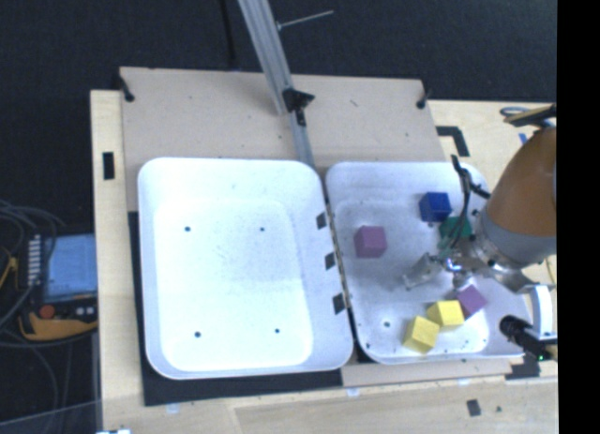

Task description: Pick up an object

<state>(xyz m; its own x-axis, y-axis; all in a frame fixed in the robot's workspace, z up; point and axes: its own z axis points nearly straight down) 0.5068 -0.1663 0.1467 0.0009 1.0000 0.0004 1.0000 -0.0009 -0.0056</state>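
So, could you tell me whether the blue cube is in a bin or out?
In: the blue cube sits on the right bin's floor, near its far wall.

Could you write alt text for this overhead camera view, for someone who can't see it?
A grey and orange robot arm reaches from the right into the right white bin, which holds a blue block, a purple block, a second purple block and two yellow blocks. Another white bin sits beside it on the left.
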